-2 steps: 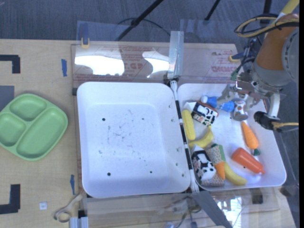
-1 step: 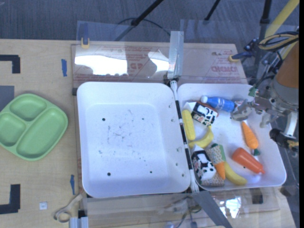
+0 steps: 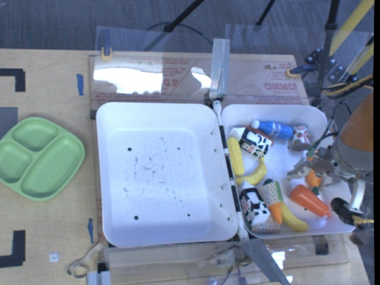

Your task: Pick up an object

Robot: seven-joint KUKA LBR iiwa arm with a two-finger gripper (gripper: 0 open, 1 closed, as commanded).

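Orange plastic carrot (image 3: 309, 200) lies in the right white bin (image 3: 317, 119) among other toys, just beside the gripper (image 3: 313, 170). Nothing looks lifted, so the pick is not yet done; the grip's state I cannot tell.

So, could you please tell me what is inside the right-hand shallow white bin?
The right-hand shallow white bin holds a blue plastic bottle, a yellow toy corn cob, a yellow toy banana, an orange toy carrot and black-and-white cow-patterned toys. The arm covers its right edge.
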